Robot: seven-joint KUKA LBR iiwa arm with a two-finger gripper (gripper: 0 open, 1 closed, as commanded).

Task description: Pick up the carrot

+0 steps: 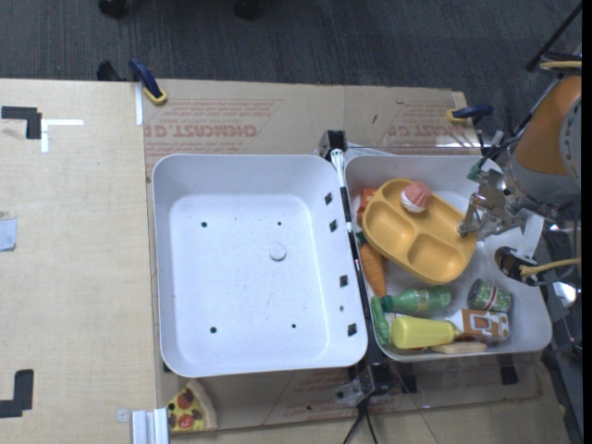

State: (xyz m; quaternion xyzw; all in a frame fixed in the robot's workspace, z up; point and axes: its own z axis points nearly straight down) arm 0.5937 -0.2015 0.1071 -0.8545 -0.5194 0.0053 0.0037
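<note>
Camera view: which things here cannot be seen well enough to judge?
- Carrot: the yellow tray overlaps its upper end, so its full length is hidden.
- End effector: too small, partly behind the arm; its opening is unclear.
- Can and carton: labels too small to read.

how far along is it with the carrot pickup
Nothing looks done yet: the carrot lies in the right bin, against its left wall beside the yellow tray. In hand: the gripper sits at the tray's right edge, away from the carrot. Left: reaching, grasping and lifting it.
</note>
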